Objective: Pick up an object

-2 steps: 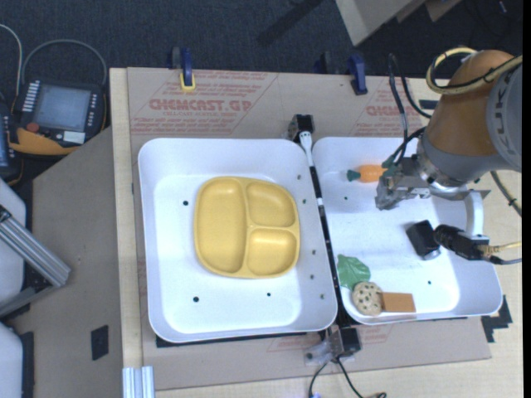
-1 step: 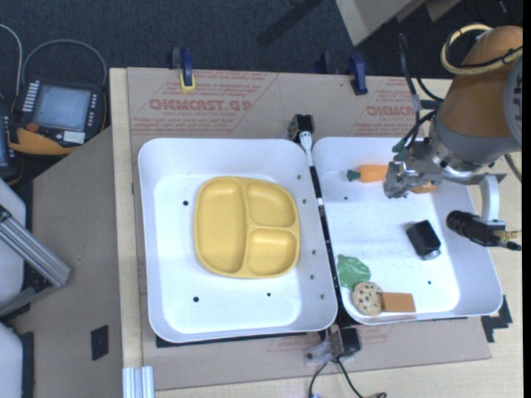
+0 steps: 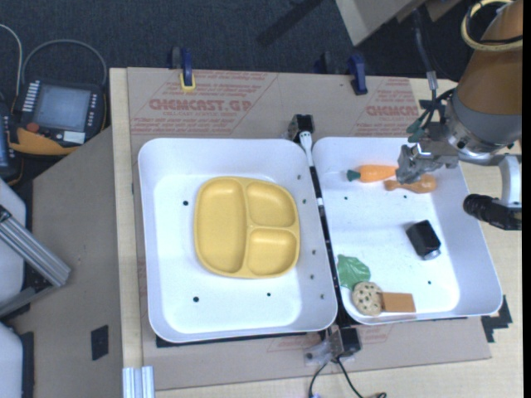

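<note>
Two bins sit side by side on the bench. The left bin [image 3: 158,222] holds a divided plate [image 3: 246,226] at its middle. In the right bin [image 3: 473,280], a carrot [image 3: 371,172] lies far, a block [image 3: 424,239] mid-right, and a leaf [image 3: 353,268], cookie [image 3: 366,298] and cracker [image 3: 398,303] near.

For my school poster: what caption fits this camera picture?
Robot gripper reaches over a toy carrot in the right bin; a yellow plate sits left.

Yellow tray [image 3: 246,226] in left bin [image 3: 158,222]; blue clamps [image 3: 187,66] on bench [image 3: 124,189]; pendant [image 3: 58,110] far left.
</note>
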`<action>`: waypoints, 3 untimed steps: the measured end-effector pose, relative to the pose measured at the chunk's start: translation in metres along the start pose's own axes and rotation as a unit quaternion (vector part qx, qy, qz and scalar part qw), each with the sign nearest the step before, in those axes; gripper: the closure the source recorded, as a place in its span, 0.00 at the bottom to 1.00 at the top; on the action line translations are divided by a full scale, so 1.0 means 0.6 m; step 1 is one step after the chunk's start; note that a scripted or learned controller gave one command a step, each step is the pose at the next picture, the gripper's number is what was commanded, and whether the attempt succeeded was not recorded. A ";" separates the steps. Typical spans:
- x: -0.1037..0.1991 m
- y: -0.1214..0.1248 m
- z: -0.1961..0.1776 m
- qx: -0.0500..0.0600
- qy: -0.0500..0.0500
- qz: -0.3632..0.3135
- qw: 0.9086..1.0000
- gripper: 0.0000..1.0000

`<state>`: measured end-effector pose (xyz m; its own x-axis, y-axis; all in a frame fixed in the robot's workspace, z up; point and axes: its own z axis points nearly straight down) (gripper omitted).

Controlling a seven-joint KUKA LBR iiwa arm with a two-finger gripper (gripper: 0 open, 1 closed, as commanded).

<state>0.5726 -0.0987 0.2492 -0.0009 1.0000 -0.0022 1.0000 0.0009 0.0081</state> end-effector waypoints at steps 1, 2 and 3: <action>0.087 0.038 -0.006 0.002 0.001 -0.003 1.000 1.00; 0.175 0.064 0.000 0.002 0.001 -0.003 1.000 1.00; 0.249 0.106 0.004 0.002 0.001 -0.002 1.000 1.00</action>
